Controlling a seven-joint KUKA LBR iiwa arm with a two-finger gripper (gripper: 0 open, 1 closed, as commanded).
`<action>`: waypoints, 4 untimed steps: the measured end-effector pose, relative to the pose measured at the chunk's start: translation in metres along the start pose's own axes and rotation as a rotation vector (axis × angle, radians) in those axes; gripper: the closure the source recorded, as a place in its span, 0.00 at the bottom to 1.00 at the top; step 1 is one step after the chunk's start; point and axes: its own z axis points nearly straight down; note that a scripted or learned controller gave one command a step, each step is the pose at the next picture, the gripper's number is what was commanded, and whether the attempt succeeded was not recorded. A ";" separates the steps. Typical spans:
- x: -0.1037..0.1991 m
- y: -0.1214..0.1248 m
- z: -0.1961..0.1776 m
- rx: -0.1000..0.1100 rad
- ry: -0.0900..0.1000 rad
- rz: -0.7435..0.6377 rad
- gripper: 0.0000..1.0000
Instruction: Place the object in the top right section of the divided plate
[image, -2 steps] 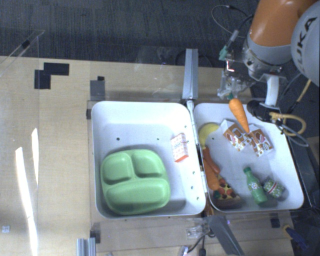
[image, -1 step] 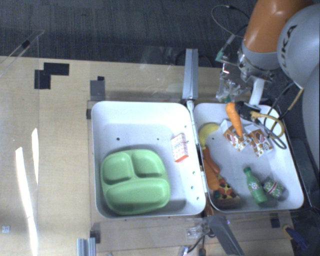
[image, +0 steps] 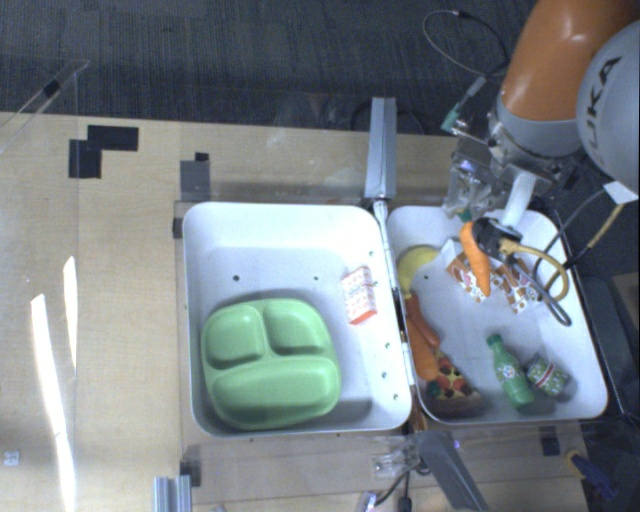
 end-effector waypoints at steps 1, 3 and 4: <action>-0.059 -0.051 -0.055 -0.001 0.000 -0.015 1.00; -0.208 -0.042 0.034 0.001 -0.002 -0.125 1.00; -0.140 -0.074 0.063 0.000 -0.001 -0.437 1.00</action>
